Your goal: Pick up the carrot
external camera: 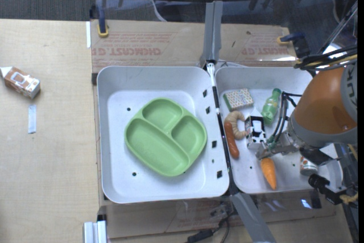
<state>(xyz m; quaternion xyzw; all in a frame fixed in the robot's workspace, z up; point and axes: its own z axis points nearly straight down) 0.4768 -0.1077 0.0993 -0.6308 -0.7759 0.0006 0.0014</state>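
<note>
Closing in on the carrot (269,173), we have our claw (267,151) just above its thick end in the right bin (296,184); we cannot tell how its grip stands. Next, we judge, it must drop straight down and close. We count one carrot, one sausage (232,141), one green plate (165,136), two bins.
</note>
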